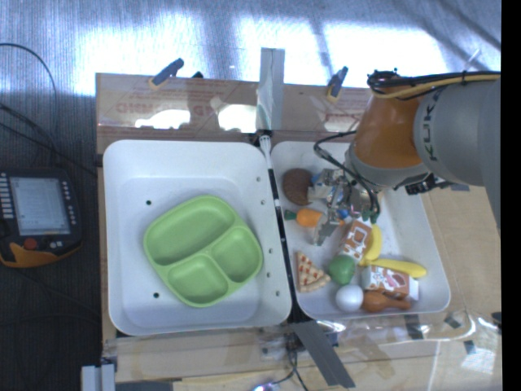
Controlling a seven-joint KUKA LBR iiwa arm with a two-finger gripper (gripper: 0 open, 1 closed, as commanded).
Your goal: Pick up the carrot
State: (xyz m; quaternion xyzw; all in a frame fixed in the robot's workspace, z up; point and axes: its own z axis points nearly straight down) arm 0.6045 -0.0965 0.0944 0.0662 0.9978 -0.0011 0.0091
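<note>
Carrot point(308, 217) is lying in the right bin point(435, 287), just below the brown cookie point(296, 186), long axis running left-right | pincer point(332, 218) is hovering just right of the carrot, nothing visibly between its tips; opening unclear | judging: short leftward reach needed.

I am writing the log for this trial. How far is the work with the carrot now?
Done: the arm has reached into the right bin, and the gripper is low beside the carrot. In hand: closing in for the grasp; I cannot tell how the gripper is set. Left: the carrot lies on the bin floor near the divider, below the brown round item, so both gripping and lifting remain.
</note>
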